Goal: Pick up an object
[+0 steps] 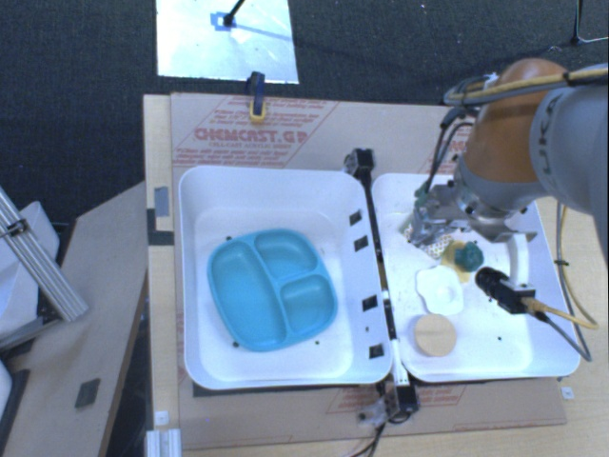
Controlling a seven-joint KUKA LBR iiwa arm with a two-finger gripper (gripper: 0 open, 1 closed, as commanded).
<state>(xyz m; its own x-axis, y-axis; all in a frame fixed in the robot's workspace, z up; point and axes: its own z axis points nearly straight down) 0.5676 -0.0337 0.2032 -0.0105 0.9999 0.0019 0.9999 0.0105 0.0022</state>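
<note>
Place: robotics lab, test bench.
Arm [533, 141]: industrial, grey with orange band, cables along it.
Worktop [105, 255]: plain board, two white bins [276, 184] clipped side by side.
Underlay [252, 133]: printed protective sheet, clamped.
Floor [76, 55]: dark carpet, metal plate [226, 27].
Left edge: aluminium rail [38, 265].

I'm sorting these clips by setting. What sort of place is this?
Likely a robotics lab bench set up for grasping trials: two white bins on a protective board, a grey arm reaching in, and test items such as a blue divided plate and a wooden disc.
</note>
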